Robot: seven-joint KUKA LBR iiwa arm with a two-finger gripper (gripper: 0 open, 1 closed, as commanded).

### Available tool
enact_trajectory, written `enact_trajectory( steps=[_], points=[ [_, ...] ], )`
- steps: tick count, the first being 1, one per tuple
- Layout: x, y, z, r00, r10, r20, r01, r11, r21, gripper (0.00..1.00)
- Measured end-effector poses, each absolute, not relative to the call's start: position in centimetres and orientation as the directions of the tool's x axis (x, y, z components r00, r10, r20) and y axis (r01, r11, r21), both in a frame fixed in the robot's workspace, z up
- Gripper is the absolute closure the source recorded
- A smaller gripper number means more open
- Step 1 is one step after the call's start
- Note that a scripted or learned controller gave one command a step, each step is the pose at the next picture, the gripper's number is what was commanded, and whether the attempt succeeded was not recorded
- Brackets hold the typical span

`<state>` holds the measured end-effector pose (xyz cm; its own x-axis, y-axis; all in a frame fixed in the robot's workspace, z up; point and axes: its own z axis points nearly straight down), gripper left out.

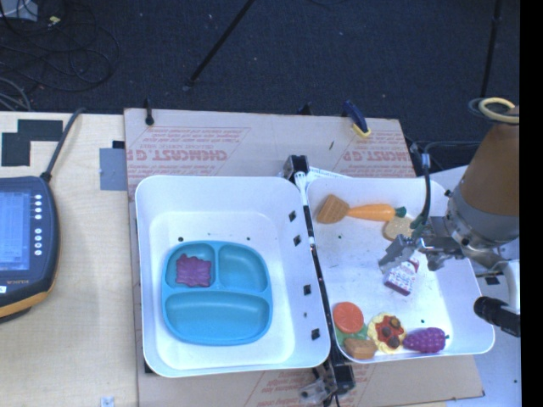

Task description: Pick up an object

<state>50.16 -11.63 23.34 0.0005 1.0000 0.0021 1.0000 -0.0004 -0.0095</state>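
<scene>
Gripper: gripper (407, 257) in the right white bin (475, 333), fingers closed around a small clear bottle with a red label (402, 276).
Bottle: tilted, mid-bin, near a purple grape bunch (425, 339).
Left bin: blue divided plastic tray (217, 292).

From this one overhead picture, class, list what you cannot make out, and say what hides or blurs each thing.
- Gripper: its fingers blur into the small red-and-white packet beneath; open or shut, touching or apart, cannot be told.
- Packet: its label is too small to read.
- Arm: cut off by the picture's right side.
- Toy foods at the right bin's near edge: small and overlapping, so some cannot be named.
</scene>
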Motion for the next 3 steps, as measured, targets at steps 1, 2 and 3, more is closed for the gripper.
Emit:
enact_trajectory(
  steps=[1, 2, 3],
  points=[
    [54.4, -17.8, 9.9, 0.003, 1.0, 0.001, 1.0, -0.003, -0.011, 0.0],
    [54.5, -18.0, 11.0, 0.01, 1.0, 0.003, 1.0, -0.01, -0.012, 1.0],
    [54.5, -18.0, 11.0, 0.01, 1.0, 0.003, 1.0, -0.01, -0.012, 0.0]
  ],
)
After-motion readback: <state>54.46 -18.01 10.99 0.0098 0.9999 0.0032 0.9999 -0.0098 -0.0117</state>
